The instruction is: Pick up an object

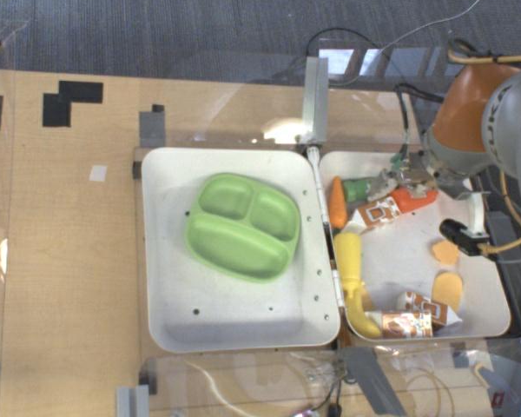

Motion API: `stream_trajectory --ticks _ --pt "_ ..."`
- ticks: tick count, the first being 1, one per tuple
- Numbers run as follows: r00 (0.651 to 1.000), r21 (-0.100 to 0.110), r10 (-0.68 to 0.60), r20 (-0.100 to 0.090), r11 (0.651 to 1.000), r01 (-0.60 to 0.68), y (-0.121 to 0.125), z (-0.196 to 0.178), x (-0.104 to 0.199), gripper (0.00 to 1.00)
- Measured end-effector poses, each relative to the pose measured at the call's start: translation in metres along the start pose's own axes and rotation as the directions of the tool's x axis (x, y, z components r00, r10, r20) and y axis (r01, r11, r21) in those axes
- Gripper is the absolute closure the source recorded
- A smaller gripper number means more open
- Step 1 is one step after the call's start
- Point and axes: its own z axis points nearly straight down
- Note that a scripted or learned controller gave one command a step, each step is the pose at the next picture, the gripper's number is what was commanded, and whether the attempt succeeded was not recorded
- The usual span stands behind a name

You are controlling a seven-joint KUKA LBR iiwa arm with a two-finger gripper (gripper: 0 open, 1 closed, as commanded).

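An orange packet (398, 205) lies at the far side of the right bin (500, 321), beside a carrot (337, 202), the end effector (405, 179) poised at it; its grip cannot be judged. Reaching appears underway; closing and lifting would come next.

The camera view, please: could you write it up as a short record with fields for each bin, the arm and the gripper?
left bin: green divided plate
right bin: carrot, yellow banana, orange-and-white carton, brown-and-white packet, two orange pieces
arm: above the right bin's far right corner
gripper: at the carton's far end; grasp unclear
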Motion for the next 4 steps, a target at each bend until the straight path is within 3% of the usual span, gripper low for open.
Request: stream_trajectory --ticks 1,2,3,4 --pt "0.997 0.079 0.08 -0.009 0.994 -0.079 0.024 0.009 -0.053 0.0" --pt "0.987 0.03 0.16 0.003 0.987 -0.16 0.004 0.007 -0.049 0.0" --pt "0.985 0.053 0.172 -0.004 0.984 -0.171 0.011 0.008 -0.052 0.0" --pt "0.978 0.035 0.207 0.0 0.978 -0.206 0.004 0.008 -0.05 0.0"
